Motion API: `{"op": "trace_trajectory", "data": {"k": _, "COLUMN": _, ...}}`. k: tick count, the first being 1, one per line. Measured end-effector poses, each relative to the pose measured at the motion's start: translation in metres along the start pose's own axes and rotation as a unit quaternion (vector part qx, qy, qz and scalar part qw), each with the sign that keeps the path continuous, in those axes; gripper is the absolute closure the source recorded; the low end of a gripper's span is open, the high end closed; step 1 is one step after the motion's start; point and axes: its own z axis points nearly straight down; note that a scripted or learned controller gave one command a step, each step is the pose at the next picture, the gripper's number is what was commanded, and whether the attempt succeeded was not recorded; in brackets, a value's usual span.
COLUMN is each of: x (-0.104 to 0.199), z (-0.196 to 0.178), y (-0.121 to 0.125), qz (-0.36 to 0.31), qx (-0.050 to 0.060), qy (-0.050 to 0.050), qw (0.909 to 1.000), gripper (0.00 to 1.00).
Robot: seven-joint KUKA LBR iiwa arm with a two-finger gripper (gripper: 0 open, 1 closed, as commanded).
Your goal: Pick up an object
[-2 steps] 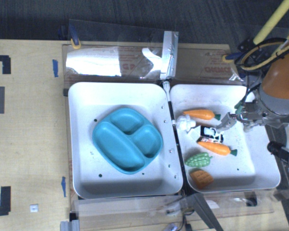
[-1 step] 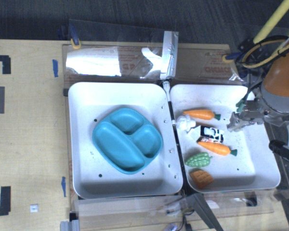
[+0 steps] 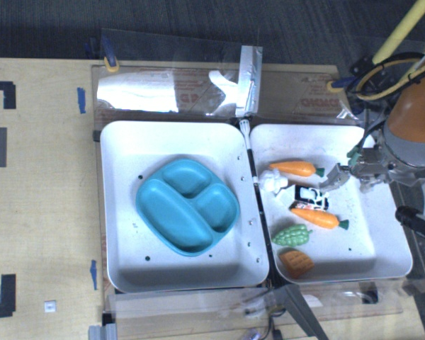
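The arm [image 3: 409, 129] is seen reaching in over the right bin [image 3: 393, 261], and its gripper [image 3: 334, 177] is lowered near the middle of that bin's upper half. Whether the jaws are open or closed cannot be told, and nothing can be made out between them. The toys are gathered just left of and below the gripper: one carrot [image 3: 292, 168] lies level just left of it, a small black-and-white toy [image 3: 310, 197] sits just below it, and a second carrot [image 3: 317, 218] lies slanted beneath that toy, touching or nearly touching it.

The bench [image 3: 35, 211] is of pale wood with dark marks along its left side, and dark floor is seen beyond it. The left bin [image 3: 120, 154] is taken up by a blue divided plate [image 3: 188, 205]. Crinkled clear plastic [image 3: 163, 91] is spread behind the bins.

In the right bin, a white toy [image 3: 272, 183] rests by the left wall beside the first carrot. Lower down, a green knobbly toy [image 3: 292, 236] and a brown one [image 3: 296, 262] are placed near the left wall, one above the other.
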Motion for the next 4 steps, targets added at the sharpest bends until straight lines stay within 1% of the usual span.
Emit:
{"op": "trace_trajectory", "data": {"k": 1, "x": 0.011, "z": 0.097, "y": -0.014, "qz": -0.012, "qx": -0.003, "qy": -0.001, "qw": 0.9999, "gripper": 0.0}}
{"op": "trace_trajectory", "data": {"k": 2, "x": -0.025, "z": 0.104, "y": -0.057, "qz": -0.075, "qx": -0.007, "qy": -0.002, "qw": 0.9971, "gripper": 0.0}}
{"op": "trace_trajectory", "data": {"k": 3, "x": -0.027, "z": 0.096, "y": -0.056, "qz": -0.072, "qx": -0.008, "qy": -0.003, "qw": 0.9973, "gripper": 1.0}}
{"op": "trace_trajectory", "data": {"k": 4, "x": -0.078, "z": 0.104, "y": -0.03, "qz": -0.037, "qx": -0.006, "qy": -0.001, "qw": 0.9993, "gripper": 1.0}}
